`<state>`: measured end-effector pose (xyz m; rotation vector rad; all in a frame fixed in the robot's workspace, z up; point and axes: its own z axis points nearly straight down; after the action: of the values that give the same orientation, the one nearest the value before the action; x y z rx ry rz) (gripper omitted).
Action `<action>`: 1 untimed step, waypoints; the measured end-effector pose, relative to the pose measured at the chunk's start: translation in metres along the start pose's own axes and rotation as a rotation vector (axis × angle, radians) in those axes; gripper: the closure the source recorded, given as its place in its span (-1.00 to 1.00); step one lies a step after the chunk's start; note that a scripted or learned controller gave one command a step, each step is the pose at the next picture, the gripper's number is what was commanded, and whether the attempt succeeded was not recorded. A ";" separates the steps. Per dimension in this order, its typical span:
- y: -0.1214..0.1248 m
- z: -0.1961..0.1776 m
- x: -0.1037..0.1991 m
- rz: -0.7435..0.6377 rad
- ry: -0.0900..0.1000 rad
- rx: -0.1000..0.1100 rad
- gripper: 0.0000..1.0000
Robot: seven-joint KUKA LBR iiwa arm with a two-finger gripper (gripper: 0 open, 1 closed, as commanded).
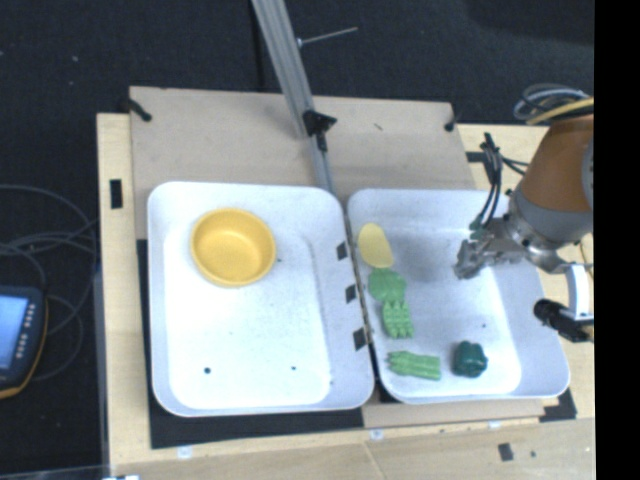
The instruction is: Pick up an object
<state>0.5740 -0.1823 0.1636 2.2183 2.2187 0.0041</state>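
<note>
In the right bin (500,213) lie a pale yellow piece (375,245), a green leafy piece (387,287), a ridged green block (397,319), a long green piece (415,366) and a dark green round object (469,359). My gripper (470,261) hangs over the right bin's upper right part, pointing left and down, well apart from every object. Nothing shows between its fingers. A yellow bowl (233,247) sits in the left bin (180,368) near its upper left.
A slanted metal pole (290,68) stands behind the bins and ends at the divide between them. Black clips (352,293) mark the seam. The arm's orange band (560,173) hangs over the right bin's right edge. A pendant (18,333) lies off the bench at left.
</note>
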 end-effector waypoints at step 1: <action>0.011 -0.054 0.001 0.000 0.000 -0.001 1.00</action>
<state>0.5850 -0.1817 0.2175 2.2179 2.2181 0.0048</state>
